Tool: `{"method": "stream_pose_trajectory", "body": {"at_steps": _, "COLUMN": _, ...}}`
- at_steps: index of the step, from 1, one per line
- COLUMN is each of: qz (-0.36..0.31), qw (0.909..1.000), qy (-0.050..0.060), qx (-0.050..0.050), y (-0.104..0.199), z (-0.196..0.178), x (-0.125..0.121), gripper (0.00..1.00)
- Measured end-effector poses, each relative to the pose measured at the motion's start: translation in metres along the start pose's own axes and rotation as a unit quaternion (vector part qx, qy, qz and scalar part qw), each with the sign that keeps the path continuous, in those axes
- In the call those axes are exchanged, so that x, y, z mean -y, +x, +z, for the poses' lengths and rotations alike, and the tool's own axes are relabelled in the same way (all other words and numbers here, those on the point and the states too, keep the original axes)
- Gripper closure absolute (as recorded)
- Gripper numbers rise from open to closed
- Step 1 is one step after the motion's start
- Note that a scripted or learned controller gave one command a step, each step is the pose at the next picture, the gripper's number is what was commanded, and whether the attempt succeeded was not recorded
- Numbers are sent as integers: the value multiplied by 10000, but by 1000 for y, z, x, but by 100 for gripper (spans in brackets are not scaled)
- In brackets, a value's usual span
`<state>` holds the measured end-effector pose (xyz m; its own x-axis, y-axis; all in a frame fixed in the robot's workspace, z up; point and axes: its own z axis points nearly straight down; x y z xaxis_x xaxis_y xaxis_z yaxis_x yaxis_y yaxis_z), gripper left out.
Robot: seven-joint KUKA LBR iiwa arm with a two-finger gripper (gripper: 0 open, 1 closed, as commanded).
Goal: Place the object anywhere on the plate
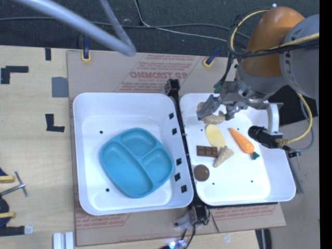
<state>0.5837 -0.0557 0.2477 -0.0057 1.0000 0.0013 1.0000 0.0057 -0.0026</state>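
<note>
Pincer [214,109]: hung low over the right bin's [277,188] upper left, fingers spread, touching a beige piece [212,120]; a grip could not be told.
Plate [136,161]: blue, sat in the left bin [85,139].
Nearby: carrot [242,140], chocolate bar [206,151].

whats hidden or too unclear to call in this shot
- Tool, camera view: blurred and seen from above, so its grip cannot be read.
- Beige item beneath it: partly covered by the tool, shape unclear.
- Pale piece beside the chocolate bar: too small to identify.
</note>
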Motion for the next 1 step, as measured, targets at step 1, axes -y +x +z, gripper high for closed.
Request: {"method": "stream_pose_trajectory", "body": {"at_steps": 1, "qz": -1, "qw": 10000, "qy": 5, "qx": -1, "y": 51, "z": 15, "x": 9, "gripper": 100}}
